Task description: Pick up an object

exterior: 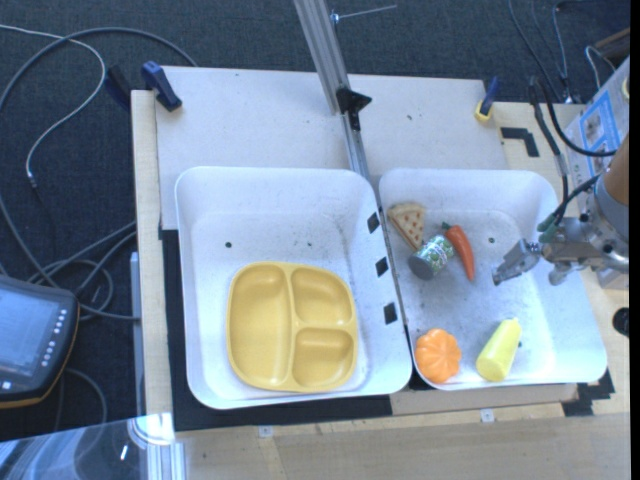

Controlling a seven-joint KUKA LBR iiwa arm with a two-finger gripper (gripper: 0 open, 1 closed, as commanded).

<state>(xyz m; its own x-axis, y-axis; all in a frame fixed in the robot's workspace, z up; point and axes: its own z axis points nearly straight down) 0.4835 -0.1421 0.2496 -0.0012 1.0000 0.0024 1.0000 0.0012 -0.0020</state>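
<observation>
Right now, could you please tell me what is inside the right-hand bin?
The right-hand bin holds a pizza slice, a small can, a carrot, a small pumpkin and a yellow block. The gripper hangs over its right side, hiding the floor beneath.

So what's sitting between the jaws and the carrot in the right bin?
Nothing. In the camera view, bare white floor of the right bin runs from the gripper to the carrot. The small can lies beyond the carrot, on its far side.
</observation>
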